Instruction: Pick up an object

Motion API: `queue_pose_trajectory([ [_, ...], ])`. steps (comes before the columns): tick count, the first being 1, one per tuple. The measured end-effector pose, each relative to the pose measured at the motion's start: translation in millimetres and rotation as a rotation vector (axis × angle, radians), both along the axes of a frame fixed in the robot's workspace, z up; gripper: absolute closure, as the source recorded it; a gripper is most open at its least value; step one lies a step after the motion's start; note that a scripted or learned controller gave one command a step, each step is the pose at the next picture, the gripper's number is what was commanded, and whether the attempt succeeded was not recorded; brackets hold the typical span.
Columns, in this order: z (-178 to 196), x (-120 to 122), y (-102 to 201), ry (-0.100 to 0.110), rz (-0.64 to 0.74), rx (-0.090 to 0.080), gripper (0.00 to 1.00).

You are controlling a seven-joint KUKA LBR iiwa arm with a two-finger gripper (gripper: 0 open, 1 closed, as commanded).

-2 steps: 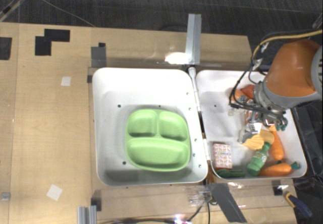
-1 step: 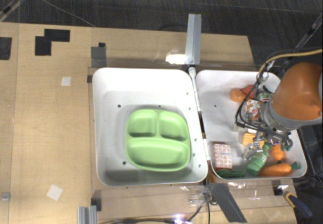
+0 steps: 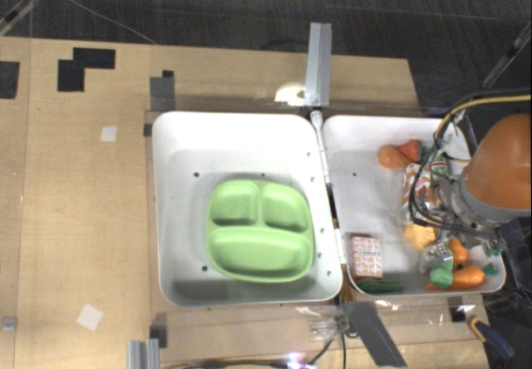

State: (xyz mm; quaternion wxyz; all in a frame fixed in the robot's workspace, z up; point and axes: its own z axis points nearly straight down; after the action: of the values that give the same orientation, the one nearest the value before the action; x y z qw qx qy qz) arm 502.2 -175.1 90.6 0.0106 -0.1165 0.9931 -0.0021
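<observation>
The right bin (image 3: 357,143) holds several small items. An orange and red piece (image 3: 397,154) lies near its far side, a pink patterned box (image 3: 366,255) and a dark green stick (image 3: 381,284) near its front left. A yellow piece (image 3: 418,235) and an orange carrot-like piece with a green end (image 3: 457,277) lie at the front right. My gripper (image 3: 437,254) is low over the front right corner, between the yellow piece and the carrot-like piece, half hidden by cables and the wrist. Nothing is seen lifted.
The left bin (image 3: 179,151) holds a light green divided tray (image 3: 260,228). A metal divider (image 3: 326,184) runs between the bins. The arm's orange band (image 3: 503,164) hangs over the right bin's right rim. Wooden bench (image 3: 75,218) lies to the left.
</observation>
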Motion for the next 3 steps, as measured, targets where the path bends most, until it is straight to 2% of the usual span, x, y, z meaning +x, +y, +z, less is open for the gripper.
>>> queue_pose_trajectory([
  [1,14,5,1,-0.015,0.008,-0.004,1.0],
  [2,198,41,-31,0.0,-0.123,-0.002,1.0],
  [3,194,81,5,0.01,-0.292,0.006,1.0],
])
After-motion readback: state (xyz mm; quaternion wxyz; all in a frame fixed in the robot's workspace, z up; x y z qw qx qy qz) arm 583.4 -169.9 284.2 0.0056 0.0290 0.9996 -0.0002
